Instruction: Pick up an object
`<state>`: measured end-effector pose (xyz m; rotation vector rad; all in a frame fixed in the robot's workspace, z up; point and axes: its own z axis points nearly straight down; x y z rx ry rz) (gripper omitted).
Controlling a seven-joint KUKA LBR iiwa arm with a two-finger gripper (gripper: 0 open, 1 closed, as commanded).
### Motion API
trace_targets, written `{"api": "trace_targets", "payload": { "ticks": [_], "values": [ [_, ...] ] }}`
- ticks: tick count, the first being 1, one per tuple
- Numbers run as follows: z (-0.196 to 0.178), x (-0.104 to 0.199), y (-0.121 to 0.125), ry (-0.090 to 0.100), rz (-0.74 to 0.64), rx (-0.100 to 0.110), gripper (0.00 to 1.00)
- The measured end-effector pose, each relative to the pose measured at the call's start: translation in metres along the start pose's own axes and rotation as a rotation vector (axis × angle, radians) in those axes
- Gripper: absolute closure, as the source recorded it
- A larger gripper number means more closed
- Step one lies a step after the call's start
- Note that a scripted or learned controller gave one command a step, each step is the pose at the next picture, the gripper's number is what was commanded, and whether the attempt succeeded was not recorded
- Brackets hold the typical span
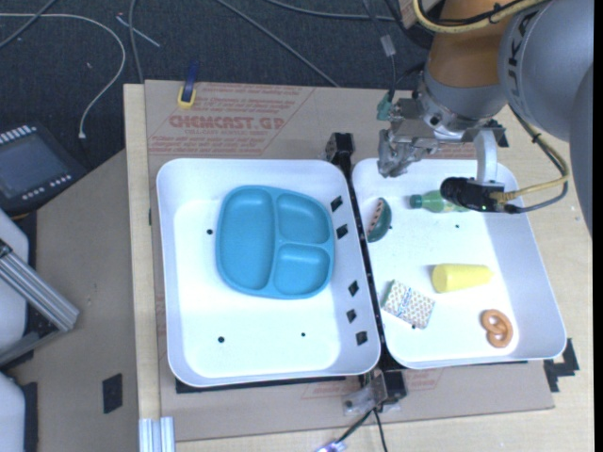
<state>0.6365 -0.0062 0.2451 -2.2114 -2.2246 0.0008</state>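
Nearest the camera, in the right bin (pixel 542 281), a pretzel (pixel 497 328) lay by the front corner, with a small patterned packet (pixel 410 304) to its left and a yellow cone-shaped block (pixel 461 277) just behind them. Farther back, a watermelon slice toy (pixel 378 217) leaned at the wall dividing the two bins, and a green bottle (pixel 435 201) lay on its side near the rear. All of these were resting on the bin floor, so by my reading the pick was not yet made: nothing had been lifted, and choosing, closing on and raising an object all remained.

The gripper (pixel 394 163) hung at the rear left corner of the right bin, behind the watermelon slice and left of the bottle. Its fingers looked drawn close together with nothing between them.

The left bin (pixel 184 281) held a blue divided plate (pixel 275 241). Both bins sat on a cardboard sheet (pixel 245 116) printed with red lettering, over a pale bench. Beyond lay dark flooring with loose cables (pixel 113 36), and a small black device (pixel 33 163) at the far left.
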Motion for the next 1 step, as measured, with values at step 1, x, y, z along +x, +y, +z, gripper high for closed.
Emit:
{"api": "trace_targets", "payload": {
  "ticks": [1],
  "values": [
    [0.0025,0.0469,-0.0076,0.000,0.001,0.000,1.00]
  ]
}}
